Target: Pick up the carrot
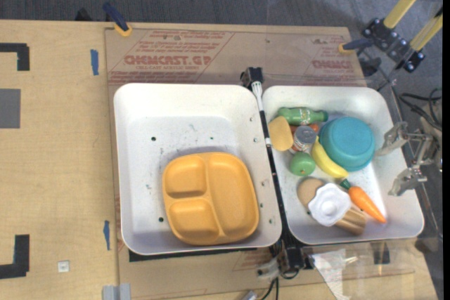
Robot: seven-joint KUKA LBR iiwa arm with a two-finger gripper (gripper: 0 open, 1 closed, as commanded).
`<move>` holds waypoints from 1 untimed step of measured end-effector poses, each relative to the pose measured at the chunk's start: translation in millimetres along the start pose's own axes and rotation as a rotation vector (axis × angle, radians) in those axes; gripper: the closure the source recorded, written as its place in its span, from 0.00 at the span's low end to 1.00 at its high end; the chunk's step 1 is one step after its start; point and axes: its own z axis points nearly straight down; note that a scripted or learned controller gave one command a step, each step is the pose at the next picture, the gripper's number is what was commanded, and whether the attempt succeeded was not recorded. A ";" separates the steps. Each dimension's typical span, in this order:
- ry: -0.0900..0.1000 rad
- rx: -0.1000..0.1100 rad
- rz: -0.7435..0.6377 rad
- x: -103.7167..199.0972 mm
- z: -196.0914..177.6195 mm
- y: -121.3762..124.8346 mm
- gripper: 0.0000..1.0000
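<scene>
The carrot (366, 203) is orange with a small green top. It lies in the front right part of the right bin (404, 221), its tip pointing to the front right. Its green end touches a white lidded piece (328, 206), and a tan block (352, 222) lies just in front of it.
The right bin also holds a teal bowl (349, 142), a banana (327, 160), a green fruit (303, 165), a green bottle (302, 114), a small can (304, 138) and other toy food. An orange divided plate (209, 197) sits in the left bin (133, 151). Grey metal brackets (408, 161) stand at the right bin's rim.
</scene>
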 end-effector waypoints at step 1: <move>-0.014 0.004 0.060 20.0 108.5 62.0 0.00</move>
